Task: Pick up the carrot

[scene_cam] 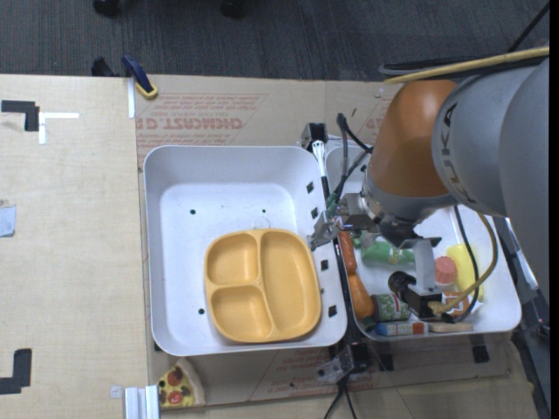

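**Item 1, carrot** (354, 275): orange, long and slender. It lies flat in the right bin (494, 308), hard against that bin's left wall and running lengthwise along it. The top end sits beneath the robot's tooling and the lower end points toward the bin's near corner. It rests on the bin floor and is not lifted.

**Item 2, pincer** (384, 230): hangs low over the upper left part of the right bin, just beside the carrot's top end. The wrist and the grey arm (489, 138) cover it from above, so I cannot tell whether it is released or clenched. Nothing is visibly gripped.

**Progress:** judged early. The approach looks made, but no grasp on the carrot is evident. Closing on it and raising it out of the bin are both left to do.

**Item 3, neighbours in the right bin:**
- A green piece (381, 252) lies just right of the carrot's middle.
- A small carton (387, 305) lies near the carrot's lower end.
- A red piece (445, 270) and a yellow piece (464, 266) sit further right.

**Obstructions:** the bin wall bounds the carrot on one side and the green piece and carton crowd the other. A grasp across its width probably has little room.

**Item 4, left bin** (179, 225): holds a yellow divided plate (262, 284), well apart from the carrot.

**Item 5, desk** (61, 278): a pizza-slice toy (176, 388) lies in front of the left bin.
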`<state>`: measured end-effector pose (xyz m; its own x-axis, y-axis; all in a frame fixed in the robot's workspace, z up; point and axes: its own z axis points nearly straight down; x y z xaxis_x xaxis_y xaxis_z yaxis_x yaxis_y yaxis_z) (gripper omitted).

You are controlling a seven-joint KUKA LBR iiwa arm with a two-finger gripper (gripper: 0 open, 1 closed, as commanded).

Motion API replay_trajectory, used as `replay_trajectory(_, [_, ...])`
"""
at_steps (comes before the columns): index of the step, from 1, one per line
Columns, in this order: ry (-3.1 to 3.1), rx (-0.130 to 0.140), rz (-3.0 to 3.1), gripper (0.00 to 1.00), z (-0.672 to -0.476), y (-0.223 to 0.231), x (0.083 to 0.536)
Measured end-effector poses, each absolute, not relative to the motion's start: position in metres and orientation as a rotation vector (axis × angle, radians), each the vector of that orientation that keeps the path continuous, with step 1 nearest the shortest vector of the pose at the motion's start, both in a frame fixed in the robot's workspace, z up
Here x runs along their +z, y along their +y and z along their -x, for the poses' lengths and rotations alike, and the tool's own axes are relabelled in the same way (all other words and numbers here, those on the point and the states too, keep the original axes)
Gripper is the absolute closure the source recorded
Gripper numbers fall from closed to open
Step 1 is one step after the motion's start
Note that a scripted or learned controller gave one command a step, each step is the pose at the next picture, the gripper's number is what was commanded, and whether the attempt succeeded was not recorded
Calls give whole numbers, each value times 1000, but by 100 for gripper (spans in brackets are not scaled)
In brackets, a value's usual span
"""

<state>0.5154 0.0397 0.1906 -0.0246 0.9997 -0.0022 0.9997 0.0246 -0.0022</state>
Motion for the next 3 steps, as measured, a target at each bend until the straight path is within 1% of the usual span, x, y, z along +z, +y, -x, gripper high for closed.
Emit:
replay_trajectory(1, [2492,-3,-1914,0,-478,45,191])
replay_trajectory(2, [2627,-4,-1720,0,-567,35,339])
replay_trajectory(3, [2707,-6,-1598,0,-539,88,190])
